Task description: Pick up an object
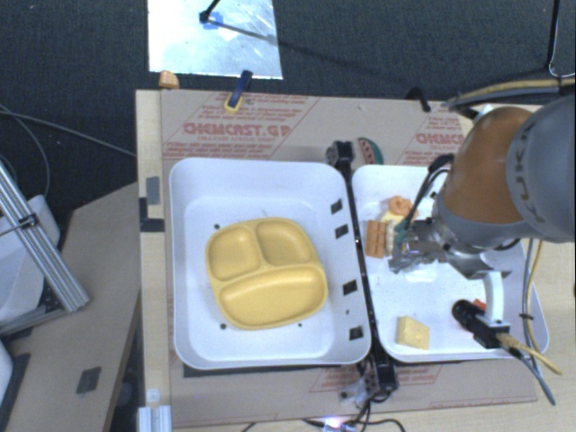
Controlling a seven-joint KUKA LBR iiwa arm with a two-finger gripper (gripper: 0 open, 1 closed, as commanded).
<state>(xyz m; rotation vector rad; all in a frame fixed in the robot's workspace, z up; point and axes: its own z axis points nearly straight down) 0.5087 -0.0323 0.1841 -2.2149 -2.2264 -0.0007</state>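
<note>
Arm (pixel 504 178) first: the grey bulk with its orange band reaches in from the right and hangs over the far half of the right bin (pixel 441 300). Its gripper (pixel 407 252) sits low over the bin floor, close to the rim this bin shares with its neighbour. From where I stand I cannot tell whether the gripper is open or closed, and I see nothing held in it.

The nearest thing to pick up is a ridged orange-and-tan piece (pixel 376 238). It lies just to the left of the gripper, between it and the shared rim, so close that I cannot say whether they touch. A small orange and pale lump (pixel 397 207) lies just beyond it, toward the back wall. A yellow wedge (pixel 414 333) lies well apart, near the front wall, with bare white floor between it and the gripper.

The ridged piece has little room on its rim side. The front middle of this bin is open.

The left bin (pixel 193 241) holds one thing, a yellow divided plate (pixel 265 273). It lies flat near the centre, with white floor showing all around it. Both bins rest on a cardboard sheet (pixel 261 129) with red print.
</note>
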